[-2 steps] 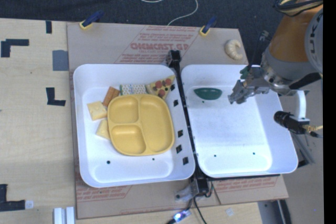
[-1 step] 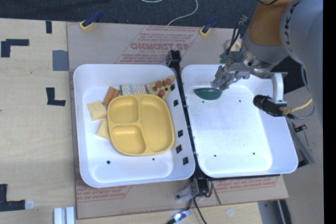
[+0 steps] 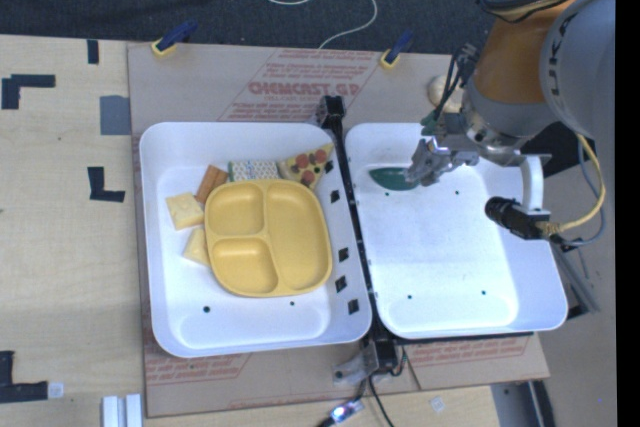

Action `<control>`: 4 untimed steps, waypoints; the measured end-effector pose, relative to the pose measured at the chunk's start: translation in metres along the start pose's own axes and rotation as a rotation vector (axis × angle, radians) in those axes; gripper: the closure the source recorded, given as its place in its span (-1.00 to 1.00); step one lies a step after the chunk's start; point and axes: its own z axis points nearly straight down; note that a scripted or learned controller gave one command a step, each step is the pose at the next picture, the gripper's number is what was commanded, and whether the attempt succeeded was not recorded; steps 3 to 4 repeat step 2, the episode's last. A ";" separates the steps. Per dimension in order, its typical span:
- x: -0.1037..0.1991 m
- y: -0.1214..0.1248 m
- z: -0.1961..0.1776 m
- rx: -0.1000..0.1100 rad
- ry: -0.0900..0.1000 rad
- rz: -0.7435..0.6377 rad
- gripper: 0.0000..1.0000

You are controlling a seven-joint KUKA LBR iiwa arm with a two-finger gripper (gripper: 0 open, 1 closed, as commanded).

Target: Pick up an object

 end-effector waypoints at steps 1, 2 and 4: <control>0.003 0.003 0.003 0.000 0.000 0.000 1.00; -0.002 0.002 0.007 0.000 0.000 -0.001 1.00; -0.002 0.002 0.007 0.000 0.000 -0.001 1.00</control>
